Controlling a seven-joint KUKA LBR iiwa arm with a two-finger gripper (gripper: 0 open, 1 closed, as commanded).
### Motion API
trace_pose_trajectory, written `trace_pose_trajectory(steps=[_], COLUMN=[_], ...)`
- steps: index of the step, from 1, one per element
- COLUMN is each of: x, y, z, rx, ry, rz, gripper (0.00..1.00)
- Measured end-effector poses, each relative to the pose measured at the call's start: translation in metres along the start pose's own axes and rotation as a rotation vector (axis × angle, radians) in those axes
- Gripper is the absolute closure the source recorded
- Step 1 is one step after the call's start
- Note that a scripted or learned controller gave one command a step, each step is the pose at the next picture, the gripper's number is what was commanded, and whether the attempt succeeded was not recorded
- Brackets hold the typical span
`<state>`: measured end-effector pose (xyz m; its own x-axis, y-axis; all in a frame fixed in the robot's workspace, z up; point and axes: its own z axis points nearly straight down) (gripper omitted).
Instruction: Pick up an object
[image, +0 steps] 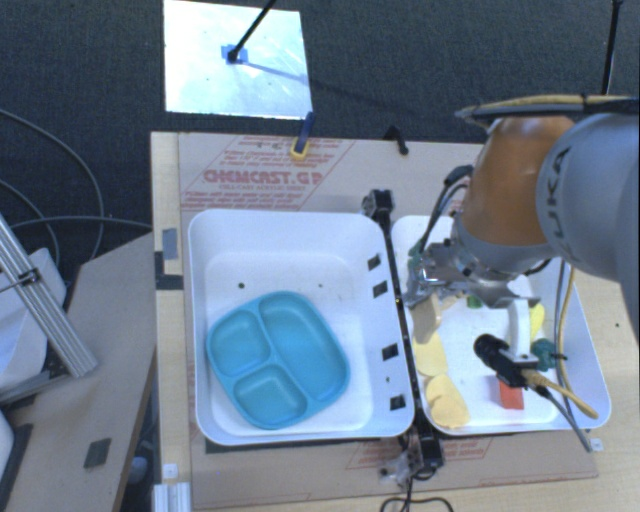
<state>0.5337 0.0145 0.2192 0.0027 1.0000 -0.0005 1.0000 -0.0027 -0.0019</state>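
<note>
Reaches in from the right, grey arm (590, 190) bent downward, orange band (510, 180) just above the wrist. Points steeply down, metal wrist assembly under the band. Hand (425, 318) hangs low at the wrist's lower left, tips too indistinct to judge.

arm (540, 190) over right bin (590, 375); blue tray (277, 357) in left bin (280, 240).

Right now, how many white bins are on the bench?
2, side by side: the left bin holds a blue divided plate; the right bin sits partly under the arm.
</note>
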Motion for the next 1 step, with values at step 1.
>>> trace_pose_trajectory(steps=[1], x=[0.0395], y=[-0.0274], z=[-0.0613], rx=[-0.008], ry=[0.003], rz=[-0.011], gripper=[1.00])
